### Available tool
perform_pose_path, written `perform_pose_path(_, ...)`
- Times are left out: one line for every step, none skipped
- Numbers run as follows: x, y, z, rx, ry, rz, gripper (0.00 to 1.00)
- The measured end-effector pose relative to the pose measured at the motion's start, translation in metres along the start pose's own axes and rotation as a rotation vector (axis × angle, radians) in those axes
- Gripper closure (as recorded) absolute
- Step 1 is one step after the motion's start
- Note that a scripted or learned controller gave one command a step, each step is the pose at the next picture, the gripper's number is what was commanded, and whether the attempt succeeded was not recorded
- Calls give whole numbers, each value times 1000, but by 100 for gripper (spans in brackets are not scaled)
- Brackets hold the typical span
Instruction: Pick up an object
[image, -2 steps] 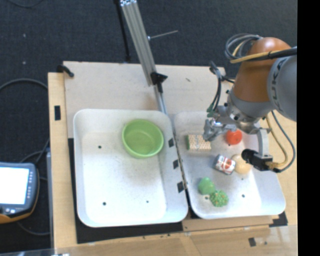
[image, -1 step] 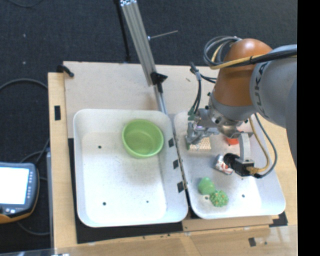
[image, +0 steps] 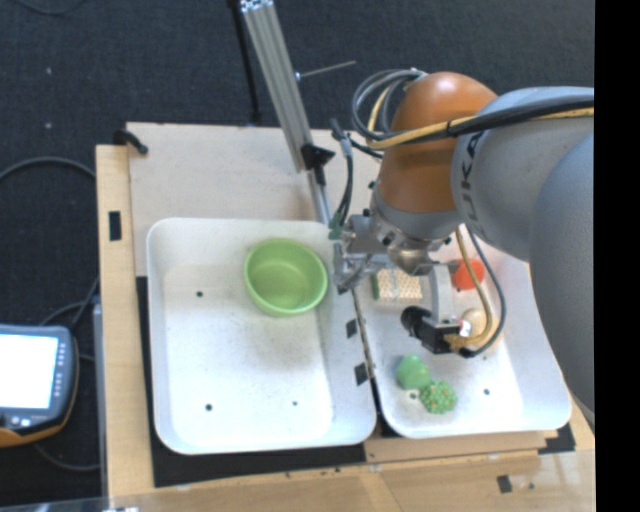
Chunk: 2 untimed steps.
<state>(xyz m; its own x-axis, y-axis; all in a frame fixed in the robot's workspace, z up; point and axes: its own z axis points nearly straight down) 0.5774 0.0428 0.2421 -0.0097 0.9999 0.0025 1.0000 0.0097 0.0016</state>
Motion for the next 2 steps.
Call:
perform_pose_path(43,-4,-2,1,-1,2,100)
perform_pose_path(41,-3,-2,1,-1,6,0)
